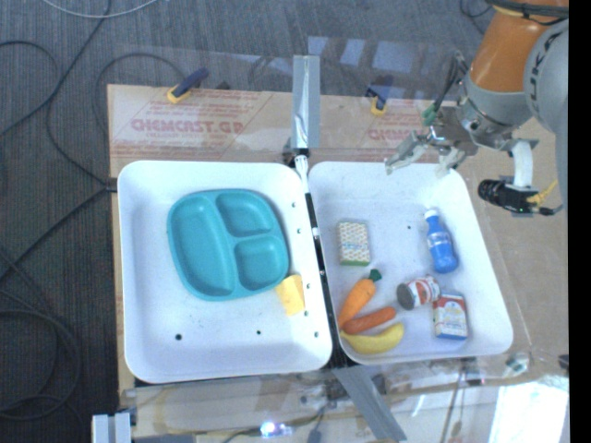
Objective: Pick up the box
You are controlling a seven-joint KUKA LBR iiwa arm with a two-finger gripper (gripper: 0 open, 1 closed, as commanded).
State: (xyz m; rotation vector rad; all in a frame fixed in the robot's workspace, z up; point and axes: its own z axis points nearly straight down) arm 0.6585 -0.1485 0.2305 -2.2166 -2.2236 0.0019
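A small cream box [354, 243] with a green-dotted face lies flat in the right bin [480, 247], near its left wall. My gripper [426, 159] hangs over the bin's far rim, up and to the right of the box and well apart from it. Its two fingers [400, 161] are spread open with nothing between them. The grey arm with its orange band [510, 49] reaches in from the upper right.
The right bin also holds a blue bottle [440, 241], a small can [418, 293], a red-and-white carton [451, 317], a carrot [358, 298], a sausage [369, 320] and a banana [374, 341]. The left bin [148, 340] holds a teal divided tray [231, 243] and a yellow block [292, 294].
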